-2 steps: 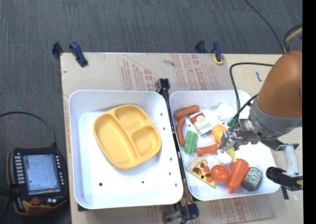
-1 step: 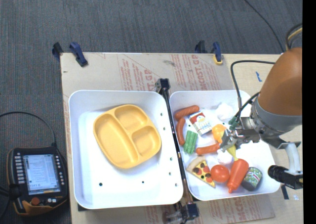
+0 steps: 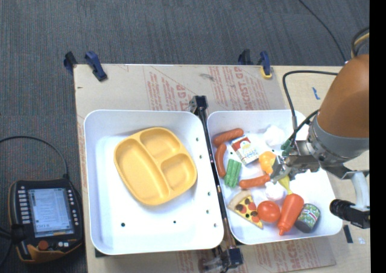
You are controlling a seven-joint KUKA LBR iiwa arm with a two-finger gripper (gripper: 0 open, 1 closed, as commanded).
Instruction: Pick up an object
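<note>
Yellow tray (image 3: 155, 165) in left bin (image 3: 96, 145)

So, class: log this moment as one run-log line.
gripper: low in right bin | over toy food | grasp: unclear | yellow tray: left bin

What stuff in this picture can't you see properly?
- Two-finger gripper, camera view: too small and cluttered to tell if it is open.
- White toy below it: partly hidden by the gripper.
- Label of the small red-and-white carton: too small to read.
- Grey-and-orange arm: cut off at the right.
</note>
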